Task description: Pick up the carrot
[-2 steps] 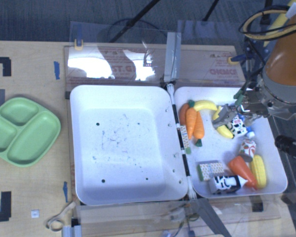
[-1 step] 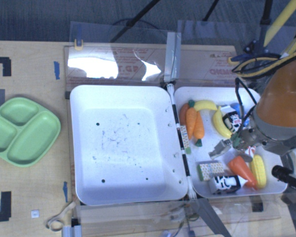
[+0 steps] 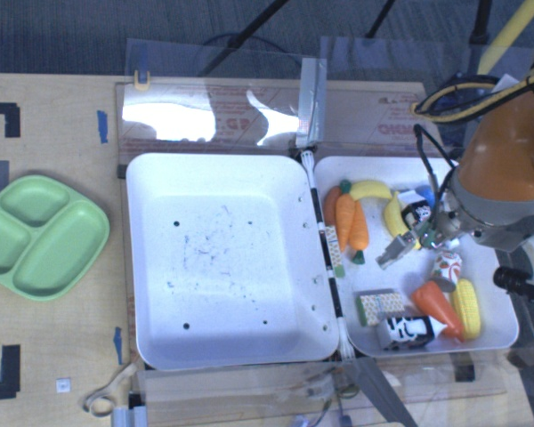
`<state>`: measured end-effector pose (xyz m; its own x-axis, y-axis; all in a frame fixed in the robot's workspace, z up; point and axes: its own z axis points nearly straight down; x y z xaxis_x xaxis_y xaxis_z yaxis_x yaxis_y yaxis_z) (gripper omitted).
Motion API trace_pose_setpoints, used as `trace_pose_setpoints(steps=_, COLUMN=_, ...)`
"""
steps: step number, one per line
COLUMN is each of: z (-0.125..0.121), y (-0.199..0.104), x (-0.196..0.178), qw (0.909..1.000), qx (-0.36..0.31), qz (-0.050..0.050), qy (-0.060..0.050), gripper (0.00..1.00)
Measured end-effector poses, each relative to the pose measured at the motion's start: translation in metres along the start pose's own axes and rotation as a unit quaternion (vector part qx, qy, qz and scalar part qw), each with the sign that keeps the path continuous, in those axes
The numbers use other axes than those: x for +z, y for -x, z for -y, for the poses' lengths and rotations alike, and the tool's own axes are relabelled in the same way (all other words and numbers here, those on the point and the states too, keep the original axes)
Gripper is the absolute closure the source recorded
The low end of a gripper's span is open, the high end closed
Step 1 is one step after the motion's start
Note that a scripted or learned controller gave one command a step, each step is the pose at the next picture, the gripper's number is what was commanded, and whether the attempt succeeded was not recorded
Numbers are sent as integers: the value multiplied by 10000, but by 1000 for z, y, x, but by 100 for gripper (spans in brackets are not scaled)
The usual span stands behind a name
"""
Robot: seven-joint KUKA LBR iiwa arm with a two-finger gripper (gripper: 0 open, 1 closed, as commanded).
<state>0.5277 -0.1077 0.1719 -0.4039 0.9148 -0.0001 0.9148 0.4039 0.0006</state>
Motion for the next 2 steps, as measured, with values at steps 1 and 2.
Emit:
trace_pose_setpoints(steps=1, z=-18, y=-38, x=-22, qw=9958, qx=-917, qz=1, qy=4, gripper=0)
trace_pose_setpoints(steps=2, z=-32, y=-19, x=-10, qw=9971, qx=-755, qz=0, qy=3, gripper=0)
